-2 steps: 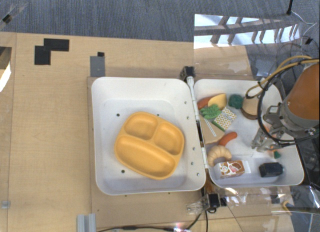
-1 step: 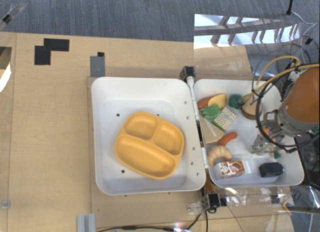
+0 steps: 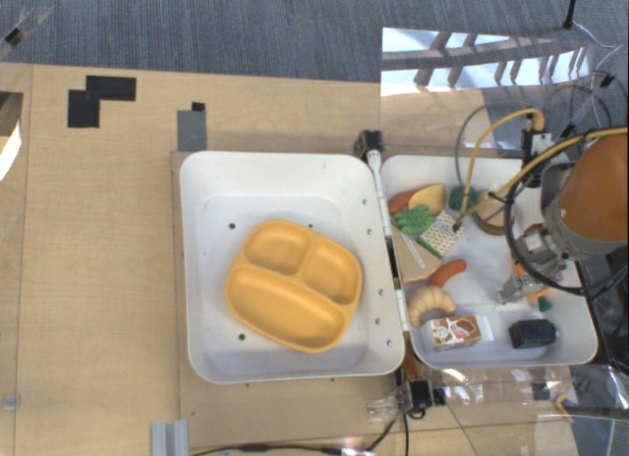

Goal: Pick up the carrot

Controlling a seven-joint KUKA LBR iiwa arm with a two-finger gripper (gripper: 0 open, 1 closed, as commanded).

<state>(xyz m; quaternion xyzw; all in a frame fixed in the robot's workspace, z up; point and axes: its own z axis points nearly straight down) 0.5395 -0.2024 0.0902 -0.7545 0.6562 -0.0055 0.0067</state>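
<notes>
One carrot (image 3: 538,296), orange with a green end, lies at the right of the right bin (image 3: 491,351), right under the gripper (image 3: 524,284). Gripper state: cannot tell. Likely light, rigid, smooth plastic; best gripped across its middle.

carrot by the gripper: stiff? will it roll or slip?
Probably rigid: the carrot looks like a moulded toy, so likely light too. Its small tapered shape may roll or squirt out of a pinch. Most of it is hidden by the gripper, so hard to be sure.
</notes>
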